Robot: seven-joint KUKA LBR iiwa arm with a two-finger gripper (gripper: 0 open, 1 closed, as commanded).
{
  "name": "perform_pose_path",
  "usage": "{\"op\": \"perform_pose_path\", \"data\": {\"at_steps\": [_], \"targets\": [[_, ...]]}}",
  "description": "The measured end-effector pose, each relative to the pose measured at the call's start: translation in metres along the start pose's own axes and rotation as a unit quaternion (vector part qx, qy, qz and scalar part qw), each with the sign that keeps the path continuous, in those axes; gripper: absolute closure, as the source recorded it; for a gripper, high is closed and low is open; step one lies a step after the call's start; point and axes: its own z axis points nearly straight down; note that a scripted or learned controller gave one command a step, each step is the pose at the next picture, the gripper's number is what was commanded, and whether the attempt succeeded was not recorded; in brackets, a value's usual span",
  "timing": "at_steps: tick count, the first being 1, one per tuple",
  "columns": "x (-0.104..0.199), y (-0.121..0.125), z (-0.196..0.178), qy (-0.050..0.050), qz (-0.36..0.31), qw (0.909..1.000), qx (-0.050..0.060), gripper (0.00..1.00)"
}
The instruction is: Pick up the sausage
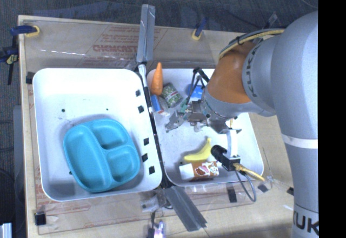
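My gripper [177,119] hangs low over the middle left of the right bin [250,133], close to the divider between the bins. A short reddish-brown and white thing [201,170] lies at the bin's front wall, just below a yellow banana [199,151]. It may be the sausage, but I cannot tell for sure. It lies apart from the gripper, to its front right. Nothing shows between the gripper's tips.
An orange carrot [157,80] leans at the right bin's back left corner. A green crumpled packet [172,94] and a blue thing [155,104] lie beside it. In the left bin [54,96] lies a blue divided plate [102,154].
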Motion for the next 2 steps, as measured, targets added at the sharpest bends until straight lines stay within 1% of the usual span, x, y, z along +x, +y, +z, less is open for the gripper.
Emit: {"op": "perform_pose_path", "data": {"at_steps": [1, 2], "targets": [[-0.066, 0.026, -0.001, 0.000, -0.022, 0.9998, -0.003, 0.00], [-0.026, -0.033, 0.031, 0.000, -0.053, 0.9986, -0.001, 0.00]]}}
